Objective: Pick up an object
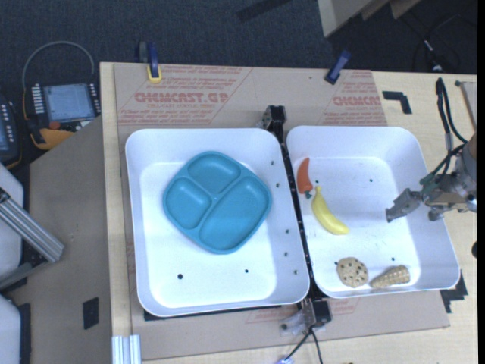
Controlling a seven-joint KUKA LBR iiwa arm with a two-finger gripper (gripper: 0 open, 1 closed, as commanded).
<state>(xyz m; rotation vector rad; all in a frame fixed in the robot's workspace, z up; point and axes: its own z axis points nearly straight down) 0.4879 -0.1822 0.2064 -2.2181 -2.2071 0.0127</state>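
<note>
The right bin holds a yellow banana, a red-orange chili-like piece at its left wall, a round speckled cookie and a tan cone-shaped piece near the front wall. My gripper hovers over the right side of this bin, well to the right of the banana and above the cone piece. Its two dark fingers stand apart, open, with nothing between them.
The left bin carries a blue divided plate. A black divider runs between the bins. Cables hang at the right edge. White bin floor lies bare between the banana and the gripper.
</note>
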